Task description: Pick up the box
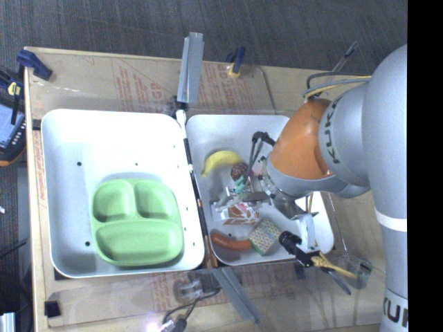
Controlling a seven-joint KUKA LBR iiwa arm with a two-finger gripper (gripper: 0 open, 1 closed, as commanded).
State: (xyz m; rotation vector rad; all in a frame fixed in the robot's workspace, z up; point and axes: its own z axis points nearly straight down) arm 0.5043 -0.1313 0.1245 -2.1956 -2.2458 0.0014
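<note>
The box (242,211) is seen in the right bin (304,126), just beside the gripper (252,194); gripper state cannot be told.

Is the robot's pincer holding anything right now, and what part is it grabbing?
It cannot be told. The pincer is down in the right bin, right over the box, but the arm's wrist blocks the spot where they would meet.
</note>
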